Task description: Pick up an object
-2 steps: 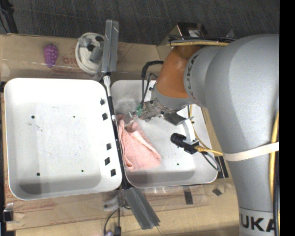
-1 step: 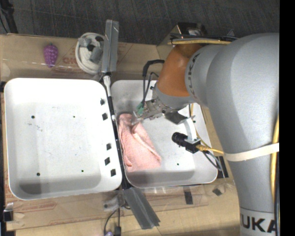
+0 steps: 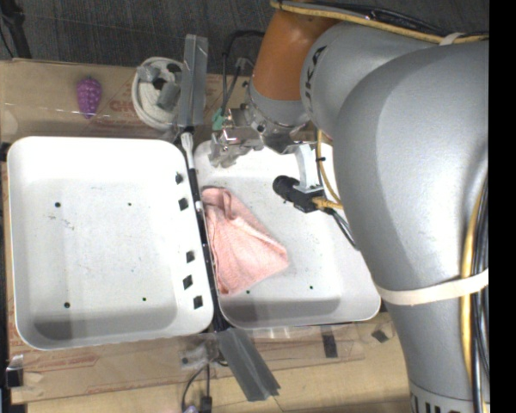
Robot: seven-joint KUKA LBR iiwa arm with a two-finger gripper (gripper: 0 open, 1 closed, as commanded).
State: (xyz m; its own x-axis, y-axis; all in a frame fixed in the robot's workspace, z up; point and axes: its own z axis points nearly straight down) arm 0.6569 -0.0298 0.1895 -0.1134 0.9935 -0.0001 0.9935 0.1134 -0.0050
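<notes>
Gripper [image 3: 226, 147] sat at the 12 o'clock end of the right bin [image 3: 353, 304], low over the bin's far wall, hung off the orange-banded wrist. Couldn't tell its state from this angle, too much clutter and glare around the tool, and nothing visibly in it. Only candidate object in the bins was the pink cloth [image 3: 239, 243], crumpled against the divider on the 9 o'clock side of the right bin, its top corner just at 6 o'clock of the gripper, apart from it as far as I could see. Left bin [image 3: 17, 231] held nothing to grab. Purple item [image 3: 89, 95] and a white roll [image 3: 157, 93] lay on the counter [image 3: 34, 80] at 12 o'clock, outside both bins. My read: pick not done yet, cloth flat on the bin floor, unlifted. Left to do: descend onto the cloth, close, lift.
</notes>
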